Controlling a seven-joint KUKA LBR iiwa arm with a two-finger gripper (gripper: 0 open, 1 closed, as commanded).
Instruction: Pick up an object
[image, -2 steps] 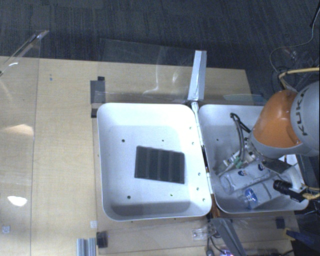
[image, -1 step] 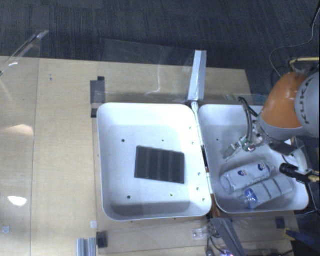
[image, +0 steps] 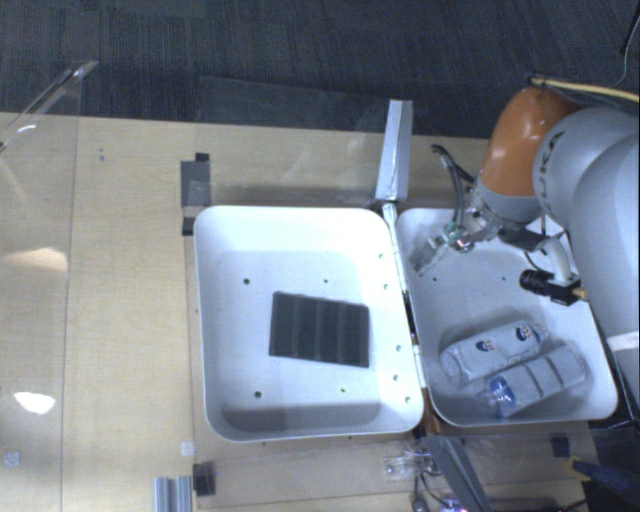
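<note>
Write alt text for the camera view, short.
A grey arm with an orange band reaches in from the right, its gripper over the right bin, which holds two clear plastic bottles. The left bin holds a dark ridged pad.

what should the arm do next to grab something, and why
Probably shift the gripper toward the near end of the right bin and lower it over the two plastic bottles. It now sits at the bin's far left corner, apart from them, with nothing under it. The dark ribbed pad lies flat in the left bin.
</note>
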